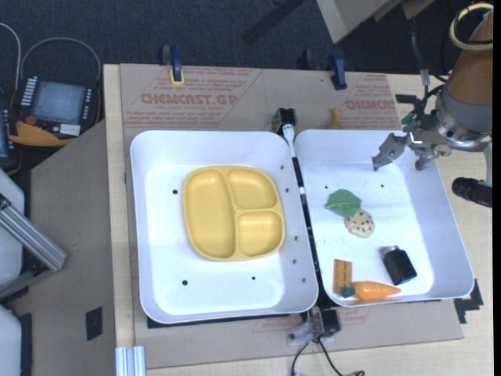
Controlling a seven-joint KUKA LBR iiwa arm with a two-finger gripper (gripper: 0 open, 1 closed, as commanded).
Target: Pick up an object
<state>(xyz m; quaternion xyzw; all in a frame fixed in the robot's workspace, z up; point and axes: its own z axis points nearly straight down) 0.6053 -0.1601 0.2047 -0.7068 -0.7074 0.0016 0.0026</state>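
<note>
Camera view, right bin: white and shallow, it carries five small things, all lying in its nearer half.
Green piece: leaf-shaped, flat on the bin floor near the middle, its lower edge touching the cookie.
Cookie: pale and speckled, just below and right of the green piece.
Black block: small and dark, lying at a tilt toward the bin's near right corner, apart from the cookie.
Carrot: orange with a green tip pointing left, lying along the bin's near rim, just below the black block.
Brown stick: short and upright in the picture, at the near left corner, its lower end beside the carrot's green tip.
Hand: over the far right part of the right bin, well apart from every item; its grey fingers look spread, one finger reaching left and another nearer the wrist, with nothing between them.
Arm: comes in from the right, with an orange band above the grey wrist.
Left bin: white, side by side with the right bin, holding a yellow tray with three compartments at its centre.
Bench: a brown board under both bins, printed with red lettering along the far edge, with two blue clamps on that edge.
</note>
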